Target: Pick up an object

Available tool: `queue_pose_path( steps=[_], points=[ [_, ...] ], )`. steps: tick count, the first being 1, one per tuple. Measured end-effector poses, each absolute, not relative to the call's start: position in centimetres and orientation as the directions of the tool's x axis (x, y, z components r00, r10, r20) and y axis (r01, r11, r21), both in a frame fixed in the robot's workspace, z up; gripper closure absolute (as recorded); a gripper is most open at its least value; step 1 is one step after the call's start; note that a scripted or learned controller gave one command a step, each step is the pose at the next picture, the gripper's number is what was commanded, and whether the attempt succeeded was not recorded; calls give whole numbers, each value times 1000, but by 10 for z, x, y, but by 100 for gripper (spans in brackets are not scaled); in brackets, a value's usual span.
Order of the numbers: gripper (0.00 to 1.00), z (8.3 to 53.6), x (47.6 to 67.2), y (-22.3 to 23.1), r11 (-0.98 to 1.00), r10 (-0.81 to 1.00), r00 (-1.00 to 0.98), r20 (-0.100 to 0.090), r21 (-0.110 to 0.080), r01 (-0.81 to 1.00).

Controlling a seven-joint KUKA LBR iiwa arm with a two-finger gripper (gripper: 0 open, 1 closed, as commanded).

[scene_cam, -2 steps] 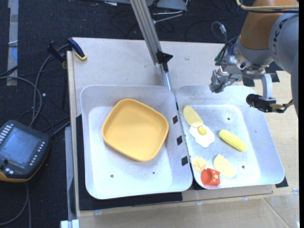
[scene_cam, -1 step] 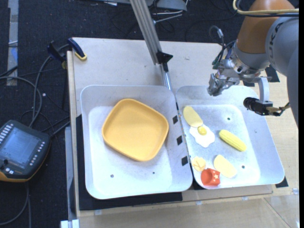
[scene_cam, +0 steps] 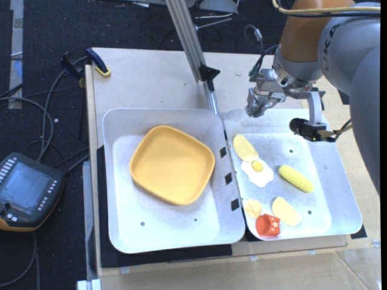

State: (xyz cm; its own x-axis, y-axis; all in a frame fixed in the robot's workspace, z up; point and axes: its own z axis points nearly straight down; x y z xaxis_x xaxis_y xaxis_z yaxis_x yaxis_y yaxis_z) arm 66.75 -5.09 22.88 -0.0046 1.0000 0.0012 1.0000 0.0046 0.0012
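Desk (scene_cam: pixel 151 71) of pale wood over dark floor carries your two white bins; left bin (scene_cam: pixel 121 222) holds a square yellow plate (scene_cam: pixel 172 164), right bin (scene_cam: pixel 326 162) plastic corn (scene_cam: pixel 295 178), fried egg (scene_cam: pixel 257 171), strawberry (scene_cam: pixel 268 225). Gripper (scene_cam: pixel 257 107) hovers above the right bin's far edge; you cannot tell its spread.

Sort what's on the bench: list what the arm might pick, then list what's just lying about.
Possible picks: yellow plate, fried egg, corn cob, red piece, pale slices, all below the end effector.

Lying about: handheld pendant, clamp, cables.
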Motion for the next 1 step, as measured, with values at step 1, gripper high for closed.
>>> queue_pose_path(
  steps=[1],
  points=[
    [100, 223, 672, 0, 4, 1000, -4, 1, 0, 1000]
  ],
)
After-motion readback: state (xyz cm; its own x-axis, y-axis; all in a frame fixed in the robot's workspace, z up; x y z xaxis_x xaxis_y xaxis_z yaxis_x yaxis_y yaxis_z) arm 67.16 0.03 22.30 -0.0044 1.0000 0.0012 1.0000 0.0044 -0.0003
